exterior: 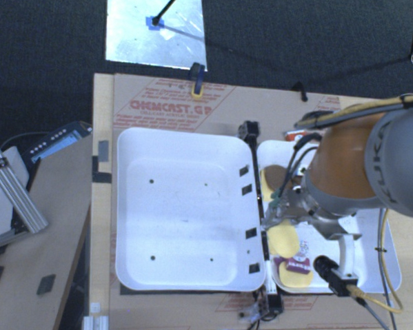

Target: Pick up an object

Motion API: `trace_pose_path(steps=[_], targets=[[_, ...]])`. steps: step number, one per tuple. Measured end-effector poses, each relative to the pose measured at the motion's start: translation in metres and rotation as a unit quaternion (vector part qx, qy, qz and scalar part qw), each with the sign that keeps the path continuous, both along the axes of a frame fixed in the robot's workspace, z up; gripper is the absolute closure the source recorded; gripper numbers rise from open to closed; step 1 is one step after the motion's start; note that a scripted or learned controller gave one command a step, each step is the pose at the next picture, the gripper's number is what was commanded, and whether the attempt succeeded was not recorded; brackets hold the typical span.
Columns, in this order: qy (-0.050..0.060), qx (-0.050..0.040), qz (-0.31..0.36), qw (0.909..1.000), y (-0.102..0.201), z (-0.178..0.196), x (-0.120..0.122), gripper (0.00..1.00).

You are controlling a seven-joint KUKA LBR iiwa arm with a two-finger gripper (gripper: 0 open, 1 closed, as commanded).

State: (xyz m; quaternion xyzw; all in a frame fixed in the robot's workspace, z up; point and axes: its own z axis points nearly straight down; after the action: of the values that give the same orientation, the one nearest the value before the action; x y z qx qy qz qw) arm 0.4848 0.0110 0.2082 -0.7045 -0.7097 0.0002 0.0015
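Observation:
The arm's orange-banded wrist (338, 161) hangs over the right bin (388, 256) and hides most of it. My gripper (281, 212) points down at the bin's left side, seen from above. A pale yellow object (283, 239) lies just below it in the view, close to or touching it. Further toward the front sits another yellow piece with a dark red item (298, 266) on it. A brown object (273, 177) lies near the bin's back left corner. I see nothing lifted off the bin floor.
The left bin (126, 191) is a large white tray beside the right one, with black clips (249, 191) along the shared rim. A black cable connector (332, 274) and yellow cable hang off the arm at the front right.

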Motion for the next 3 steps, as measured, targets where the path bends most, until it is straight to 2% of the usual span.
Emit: trace_pose_path(steps=[1,2,3], targets=[[-0.004,0.0006,0.002,1.0000,0.065,0.047,0.031,1.00],[0.000,-0.0001,0.001,1.0000,0.104,0.023,0.019,1.00],[-0.006,0.0019,0.002,1.0000,0.169,0.117,0.017,1.00]])
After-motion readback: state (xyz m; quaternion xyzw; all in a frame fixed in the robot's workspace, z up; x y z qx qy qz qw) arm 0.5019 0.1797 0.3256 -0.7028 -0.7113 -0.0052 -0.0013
